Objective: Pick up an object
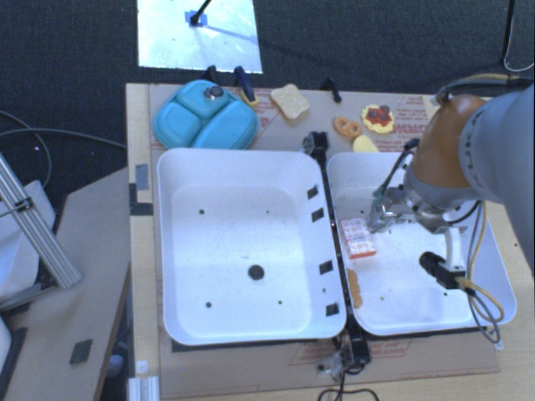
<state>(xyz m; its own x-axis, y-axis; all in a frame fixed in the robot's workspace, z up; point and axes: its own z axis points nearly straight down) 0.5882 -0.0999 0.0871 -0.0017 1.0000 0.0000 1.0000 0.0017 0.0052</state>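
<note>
Dark carpet [67, 48] — pale, perhaps metal, sheet [199, 23].

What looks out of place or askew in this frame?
Several toy foods lie outside the bins on the board behind them: a toast slice, a pretzel, a small pizza, plus a blue divided plate. Inside the right bin, a small carton lies tilted against the divider.

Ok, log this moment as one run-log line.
arm: reaching into right bin | tool: low, beside small red-and-white box | grasp: not visible | left bin: small dark object
</note>
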